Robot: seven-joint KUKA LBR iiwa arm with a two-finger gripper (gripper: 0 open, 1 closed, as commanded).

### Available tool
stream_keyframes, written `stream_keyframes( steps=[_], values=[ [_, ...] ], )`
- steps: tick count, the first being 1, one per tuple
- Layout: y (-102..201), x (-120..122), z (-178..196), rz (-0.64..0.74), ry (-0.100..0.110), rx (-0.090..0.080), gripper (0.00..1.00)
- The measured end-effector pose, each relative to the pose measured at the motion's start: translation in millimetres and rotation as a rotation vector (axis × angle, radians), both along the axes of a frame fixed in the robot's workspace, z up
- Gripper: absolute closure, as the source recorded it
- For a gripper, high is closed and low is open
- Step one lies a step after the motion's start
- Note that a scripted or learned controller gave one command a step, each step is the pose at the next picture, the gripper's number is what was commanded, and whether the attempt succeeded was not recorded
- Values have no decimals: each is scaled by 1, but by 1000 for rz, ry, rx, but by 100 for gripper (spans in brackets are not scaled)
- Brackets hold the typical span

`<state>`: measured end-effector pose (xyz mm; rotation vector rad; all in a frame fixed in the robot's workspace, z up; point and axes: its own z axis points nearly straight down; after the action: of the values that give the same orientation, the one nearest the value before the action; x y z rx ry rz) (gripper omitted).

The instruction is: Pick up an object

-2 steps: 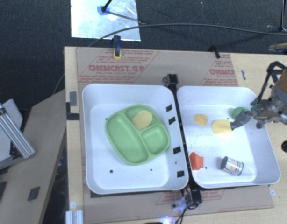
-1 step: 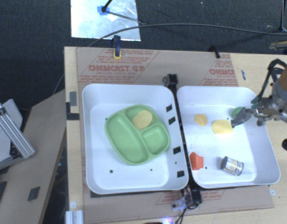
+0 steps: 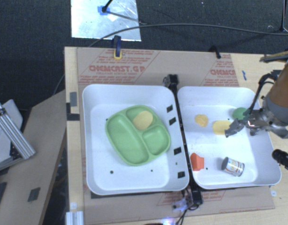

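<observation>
White plastic forms 2 shallow bins set side by side on the bench, the left bin and the right bin, over a brown protective sheet printed with red lettering. A green divided plate is seen in the middle of the left bin, and a pale yellow rounded item lies in its upper compartment, toward the bin's far edge.

In the right bin, a small round yellow piece is placed near the left wall, and a larger yellow piece lies just beside it toward the centre. A green object rests near the far right corner, partly covered by the arm. An orange-red block sits by the near left corner, and a small metal can lies on its side close to the near edge.

The gripper is reached in from the right edge of the right bin, its dark tip touching or just over the larger yellow piece. Whether anything is held cannot be told, and the gripper's opening is too blurred to be judged.
</observation>
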<state>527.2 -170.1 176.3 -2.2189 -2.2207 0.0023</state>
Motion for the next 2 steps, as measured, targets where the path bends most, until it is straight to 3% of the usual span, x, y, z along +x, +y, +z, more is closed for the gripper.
stream_keyframes(
  steps=[1,2],
  values=[
    [-2,-3,-62,0,1,1,0],
    [-2,-3,-93,0,-1,0,0]
  ],
)
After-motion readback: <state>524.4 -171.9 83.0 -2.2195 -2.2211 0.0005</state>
